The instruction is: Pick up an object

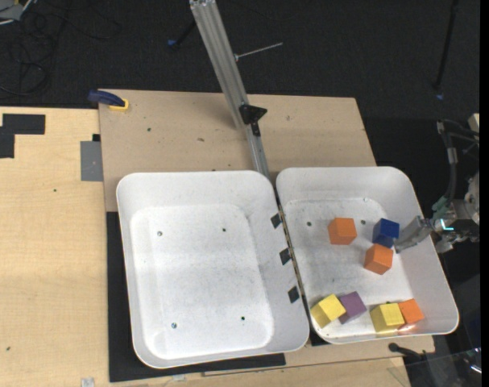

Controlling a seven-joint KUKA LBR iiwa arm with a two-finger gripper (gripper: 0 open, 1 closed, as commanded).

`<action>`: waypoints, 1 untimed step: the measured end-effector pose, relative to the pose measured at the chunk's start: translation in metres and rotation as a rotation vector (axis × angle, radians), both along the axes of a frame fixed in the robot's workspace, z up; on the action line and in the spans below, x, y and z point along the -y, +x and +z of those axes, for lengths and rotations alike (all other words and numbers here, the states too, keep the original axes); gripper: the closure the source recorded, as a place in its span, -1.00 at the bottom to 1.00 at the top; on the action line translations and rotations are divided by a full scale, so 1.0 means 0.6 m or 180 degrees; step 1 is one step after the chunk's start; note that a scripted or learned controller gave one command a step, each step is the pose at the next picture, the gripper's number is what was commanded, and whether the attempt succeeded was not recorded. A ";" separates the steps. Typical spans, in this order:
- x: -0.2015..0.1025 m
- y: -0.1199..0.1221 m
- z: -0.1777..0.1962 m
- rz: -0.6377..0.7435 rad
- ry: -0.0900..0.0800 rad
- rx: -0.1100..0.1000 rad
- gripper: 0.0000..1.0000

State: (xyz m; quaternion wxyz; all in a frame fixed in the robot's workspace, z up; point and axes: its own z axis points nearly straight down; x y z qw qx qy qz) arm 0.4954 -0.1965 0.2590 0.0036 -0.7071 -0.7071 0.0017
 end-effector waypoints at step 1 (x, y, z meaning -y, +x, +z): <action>0.001 0.000 0.003 -0.0007 -0.0003 0.0012 -1.00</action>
